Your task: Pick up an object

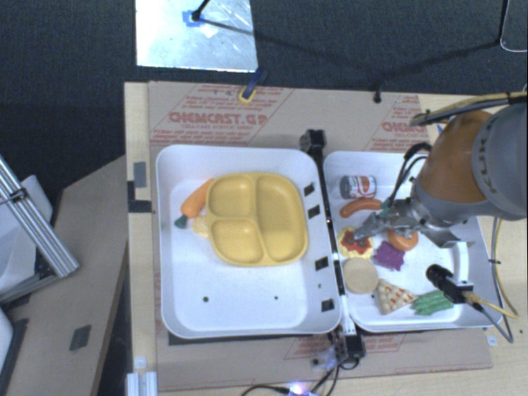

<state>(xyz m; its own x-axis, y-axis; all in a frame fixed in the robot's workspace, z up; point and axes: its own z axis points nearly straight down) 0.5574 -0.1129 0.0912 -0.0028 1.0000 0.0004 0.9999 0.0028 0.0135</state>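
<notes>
The arm reaches in from the right and its hand (369,231) is low over the right bin (472,316), just above the cluster of toy food near that bin's left side. How far the hand is open cannot be told from here, and nothing is visibly caught in it, so I judge the pick not yet made. The nearest candidates are the red piece (355,242) directly under the hand, the hot dog (360,207) just behind it and the purple piece (389,256) beside it (the pizza slice (393,297) and the can (357,186) lie farther off). What remains is the grasp and the lift.
</notes>
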